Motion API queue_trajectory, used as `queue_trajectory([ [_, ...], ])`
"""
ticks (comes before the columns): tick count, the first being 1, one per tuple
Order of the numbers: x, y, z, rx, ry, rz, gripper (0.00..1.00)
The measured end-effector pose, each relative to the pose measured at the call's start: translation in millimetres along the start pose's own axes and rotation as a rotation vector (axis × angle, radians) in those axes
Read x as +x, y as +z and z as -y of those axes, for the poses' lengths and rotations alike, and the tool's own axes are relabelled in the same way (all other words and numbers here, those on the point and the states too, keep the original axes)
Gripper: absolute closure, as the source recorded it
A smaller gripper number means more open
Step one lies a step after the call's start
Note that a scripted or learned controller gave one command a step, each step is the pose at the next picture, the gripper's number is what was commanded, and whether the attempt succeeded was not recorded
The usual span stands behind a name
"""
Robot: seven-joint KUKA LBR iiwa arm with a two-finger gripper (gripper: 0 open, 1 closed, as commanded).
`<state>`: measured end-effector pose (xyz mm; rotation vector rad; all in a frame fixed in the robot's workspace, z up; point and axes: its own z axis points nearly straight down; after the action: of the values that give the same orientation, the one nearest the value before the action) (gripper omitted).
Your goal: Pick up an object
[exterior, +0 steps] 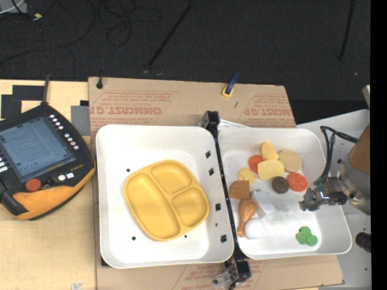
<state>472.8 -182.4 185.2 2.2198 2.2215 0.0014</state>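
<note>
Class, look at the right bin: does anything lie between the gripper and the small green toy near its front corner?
Nothing visible does. The gripper hangs at the right bin's right side; the green toy lies just in front of it on bare white floor. The other food toys cluster further left.

Plastic, cardboard and dark metal.
Smooth, faintly glossy yellow plastic for the divided tray (167, 199); matt white plastic for both bins (115, 162); rough brown printed cardboard (181, 104) beneath; smooth, toy-like plastic for the food pieces (270, 169); dark metal at the gripper (313, 199).
</note>
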Motion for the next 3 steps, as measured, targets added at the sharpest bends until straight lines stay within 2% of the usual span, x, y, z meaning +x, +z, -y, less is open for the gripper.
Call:
queue_trajectory([
  [1, -0.7, -44.6, -0.8, -0.001, 0.000, 0.000, 1.00],
  [3, 94.4, -39.9, -15.0, 0.004, -0.005, -0.004, 1.00],
])
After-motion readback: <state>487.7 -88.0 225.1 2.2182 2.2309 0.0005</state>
